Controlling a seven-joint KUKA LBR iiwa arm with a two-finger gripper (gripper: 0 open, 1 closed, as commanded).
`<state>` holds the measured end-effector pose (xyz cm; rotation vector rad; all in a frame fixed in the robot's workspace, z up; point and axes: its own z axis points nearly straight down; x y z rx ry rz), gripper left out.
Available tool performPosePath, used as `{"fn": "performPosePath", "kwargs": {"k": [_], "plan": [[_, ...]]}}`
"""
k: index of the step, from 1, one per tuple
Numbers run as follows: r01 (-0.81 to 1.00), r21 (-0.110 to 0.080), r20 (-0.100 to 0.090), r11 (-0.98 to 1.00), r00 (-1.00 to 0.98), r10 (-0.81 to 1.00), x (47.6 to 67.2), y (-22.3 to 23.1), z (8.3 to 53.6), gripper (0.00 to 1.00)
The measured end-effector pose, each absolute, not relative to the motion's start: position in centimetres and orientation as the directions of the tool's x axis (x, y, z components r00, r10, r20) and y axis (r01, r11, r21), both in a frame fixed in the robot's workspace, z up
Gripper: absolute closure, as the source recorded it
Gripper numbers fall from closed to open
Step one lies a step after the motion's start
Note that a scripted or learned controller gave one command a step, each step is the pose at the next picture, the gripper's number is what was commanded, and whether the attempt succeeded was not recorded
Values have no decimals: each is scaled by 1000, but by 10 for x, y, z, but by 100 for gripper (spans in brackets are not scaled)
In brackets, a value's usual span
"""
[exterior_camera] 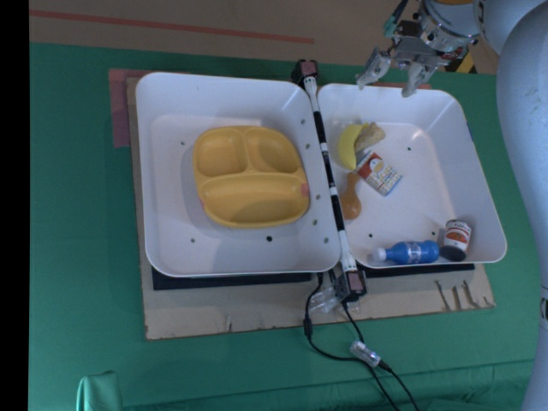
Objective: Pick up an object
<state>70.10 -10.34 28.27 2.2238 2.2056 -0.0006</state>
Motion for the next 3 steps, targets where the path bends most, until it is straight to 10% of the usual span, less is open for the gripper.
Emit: {"fn": "performPosePath", "kwargs": {"k": [1, 2, 3], "plan": [[1000, 14, -5, -7, 7, 1000, 631, -114, 193, 0], [1000, 27, -8, -11, 11, 1000, 634, -115, 209, 100], [1000, 15, -6, -6, 6, 1000, 619, -117, 339, 100]]}}
